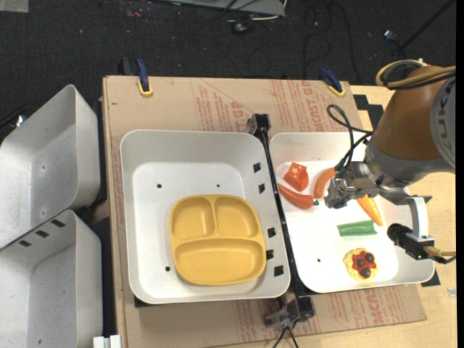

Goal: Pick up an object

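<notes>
Approach step, judged: the arm's two-finger gripper (pixel 338 193) hangs low in the right white bin (pixel 308 270), finger state not discernible, just right of a curved red-orange plastic pepper (pixel 296 196); next move likely needs descent onto it

A brown bench top (pixel 210 104) printed with red lettering is carrying two shallow white bins side by side, with blue clamps (pixel 144 78) gripping its far edge. The left bin (pixel 138 194) is lying flat on the board and holding a yellow divided plate (pixel 217 239). The right bin (pixel 308 270) is sitting just beside it, the two meeting along a dark seam, and small food pieces are lying on its floor: red, orange, green and a round yellow piece with dark spots.
</notes>
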